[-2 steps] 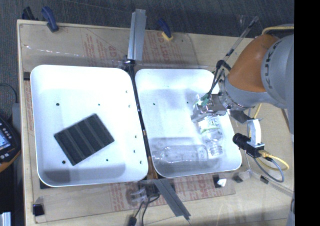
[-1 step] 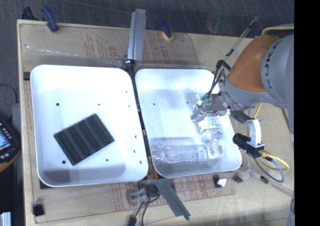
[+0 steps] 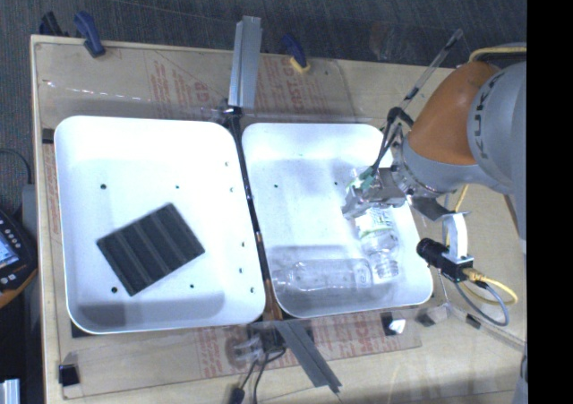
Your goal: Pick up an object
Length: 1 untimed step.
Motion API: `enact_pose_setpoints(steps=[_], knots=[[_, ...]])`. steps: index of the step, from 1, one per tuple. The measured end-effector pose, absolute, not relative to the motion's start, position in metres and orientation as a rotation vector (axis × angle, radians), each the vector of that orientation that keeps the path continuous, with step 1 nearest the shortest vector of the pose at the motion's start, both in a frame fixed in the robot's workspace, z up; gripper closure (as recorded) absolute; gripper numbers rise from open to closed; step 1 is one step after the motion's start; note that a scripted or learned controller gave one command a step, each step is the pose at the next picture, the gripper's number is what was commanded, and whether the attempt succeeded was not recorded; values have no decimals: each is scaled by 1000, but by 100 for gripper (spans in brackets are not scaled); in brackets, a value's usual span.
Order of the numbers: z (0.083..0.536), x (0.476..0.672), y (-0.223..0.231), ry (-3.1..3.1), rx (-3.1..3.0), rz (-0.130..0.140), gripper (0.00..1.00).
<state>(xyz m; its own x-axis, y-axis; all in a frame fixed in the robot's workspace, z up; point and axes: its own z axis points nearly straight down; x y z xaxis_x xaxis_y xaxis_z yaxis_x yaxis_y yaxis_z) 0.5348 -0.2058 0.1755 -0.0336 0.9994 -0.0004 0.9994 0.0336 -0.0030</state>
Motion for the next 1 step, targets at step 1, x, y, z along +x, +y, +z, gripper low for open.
enact_pose_setpoints(steps=[1], knots=[[176,535,-206,-2257,-2182,4,0]])
